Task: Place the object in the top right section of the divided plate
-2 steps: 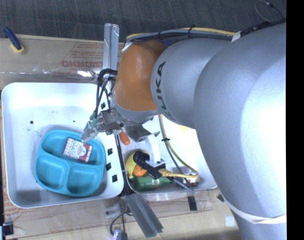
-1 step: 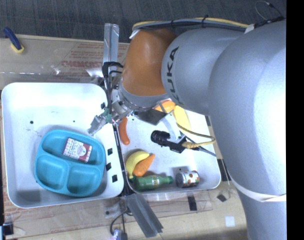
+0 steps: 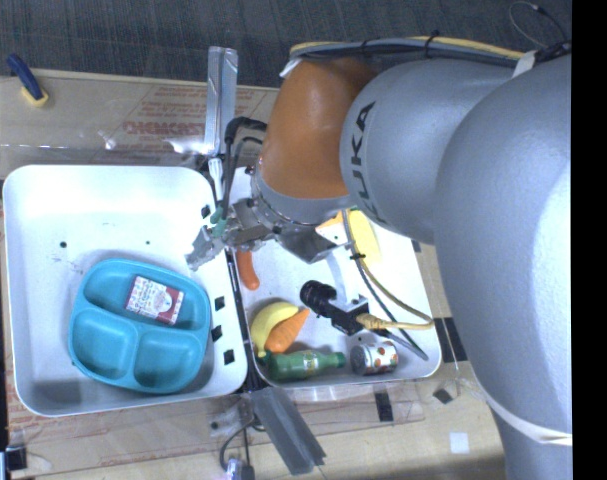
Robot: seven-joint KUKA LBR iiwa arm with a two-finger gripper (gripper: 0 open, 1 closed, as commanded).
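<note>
Left bin (image 3: 43, 218), blue divided plate (image 3: 98, 353) near its front wall, claw (image 3: 203, 250) at its right rim, grip unreadable.

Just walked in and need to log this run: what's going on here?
The grey KUKA arm's gripper hangs at the wall between the two bins. A red-and-white packet lies in the upper part of the blue divided plate in the left bin. A carrot and green bottle lie in the right bin.

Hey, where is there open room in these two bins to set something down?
Left bin: bare floor above the blue plate, and the plate's two lower sections. Right bin: crowded along its near edge with banana, carrot, green bottle and can.
</note>
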